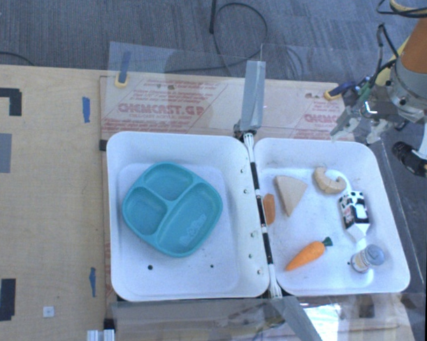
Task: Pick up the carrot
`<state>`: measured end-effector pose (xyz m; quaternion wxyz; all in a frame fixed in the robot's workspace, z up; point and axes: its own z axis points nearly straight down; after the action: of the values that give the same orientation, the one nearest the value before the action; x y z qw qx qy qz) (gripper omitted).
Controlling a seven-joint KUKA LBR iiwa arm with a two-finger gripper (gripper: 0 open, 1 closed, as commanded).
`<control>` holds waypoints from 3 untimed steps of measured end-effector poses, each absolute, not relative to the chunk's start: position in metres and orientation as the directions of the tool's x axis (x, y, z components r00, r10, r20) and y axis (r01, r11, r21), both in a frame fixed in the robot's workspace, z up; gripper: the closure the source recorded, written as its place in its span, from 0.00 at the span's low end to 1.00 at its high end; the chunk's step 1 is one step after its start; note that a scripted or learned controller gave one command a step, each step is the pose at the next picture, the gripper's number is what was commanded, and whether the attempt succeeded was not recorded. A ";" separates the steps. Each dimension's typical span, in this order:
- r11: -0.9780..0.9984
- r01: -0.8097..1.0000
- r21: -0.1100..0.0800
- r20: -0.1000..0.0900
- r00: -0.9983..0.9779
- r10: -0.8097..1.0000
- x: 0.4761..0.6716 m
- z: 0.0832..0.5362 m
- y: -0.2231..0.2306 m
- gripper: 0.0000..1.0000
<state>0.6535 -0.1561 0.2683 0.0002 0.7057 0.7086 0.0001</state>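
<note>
The carrot (307, 255), orange with a small green top, lies slanted in the near part of the right bin (389, 178). My gripper (359, 127) hovers over the far right corner of that bin, well away from the carrot, with its two fingers spread apart and nothing between them.
The right bin also holds a tan wedge (290, 194), a curled pastry piece (328, 181), a black-and-white carton (353, 210), a small jar (368, 259) and an orange piece (269, 207) by the divider. A teal sectioned plate (172, 209) sits in the left bin (123, 156).
</note>
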 end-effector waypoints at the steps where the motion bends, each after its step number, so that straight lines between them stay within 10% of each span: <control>1: -0.167 0.986 -0.001 0.001 0.167 0.986 0.615 0.189 -0.157 0.00; 2: -0.195 0.981 0.001 0.000 0.195 0.981 0.539 0.092 -0.123 0.00; 3: -0.253 0.967 0.010 0.003 0.253 0.967 0.482 0.090 -0.104 0.00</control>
<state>0.4825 -0.1041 0.0900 0.0033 0.7915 0.6112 0.0042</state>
